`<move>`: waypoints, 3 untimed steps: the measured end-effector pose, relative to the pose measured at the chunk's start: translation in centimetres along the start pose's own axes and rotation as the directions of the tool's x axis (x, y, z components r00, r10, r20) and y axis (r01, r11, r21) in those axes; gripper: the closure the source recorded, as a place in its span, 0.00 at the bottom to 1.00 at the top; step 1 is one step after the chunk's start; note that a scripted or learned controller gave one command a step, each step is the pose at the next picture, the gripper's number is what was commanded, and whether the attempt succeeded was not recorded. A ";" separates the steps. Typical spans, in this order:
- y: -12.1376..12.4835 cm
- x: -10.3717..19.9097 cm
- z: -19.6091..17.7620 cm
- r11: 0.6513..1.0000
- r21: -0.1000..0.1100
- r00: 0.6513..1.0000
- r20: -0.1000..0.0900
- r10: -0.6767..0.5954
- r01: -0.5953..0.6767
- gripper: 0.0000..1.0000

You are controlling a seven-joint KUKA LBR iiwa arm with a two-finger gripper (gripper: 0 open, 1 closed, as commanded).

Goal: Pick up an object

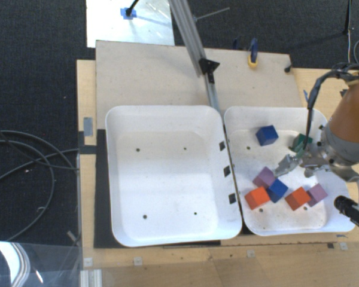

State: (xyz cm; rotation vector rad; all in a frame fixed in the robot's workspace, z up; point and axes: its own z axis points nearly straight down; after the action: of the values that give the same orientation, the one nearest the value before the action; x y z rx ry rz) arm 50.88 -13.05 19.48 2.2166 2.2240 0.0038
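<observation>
The end effector [285, 164] hovers over the right bin [239, 220], fingers apart and holding nothing. The purple block [264, 177] lies just below-left of its tips, touching the blue block [278, 189].

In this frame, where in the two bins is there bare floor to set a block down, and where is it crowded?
The left bin offers bare floor from wall to wall. In the right bin, the back-left corner beside the lone blue cube is free. The front is crowded: purple block, orange block, second blue cube, another orange block and another purple block, with the gripper above.
</observation>
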 end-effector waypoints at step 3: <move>16.3 -2.4 11.3 0.996 0.091 1.000 -0.002 0.021 -0.021 0.00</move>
State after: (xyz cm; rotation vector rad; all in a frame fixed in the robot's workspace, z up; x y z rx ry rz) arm 67.25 -15.39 8.25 2.2863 2.2458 -0.0969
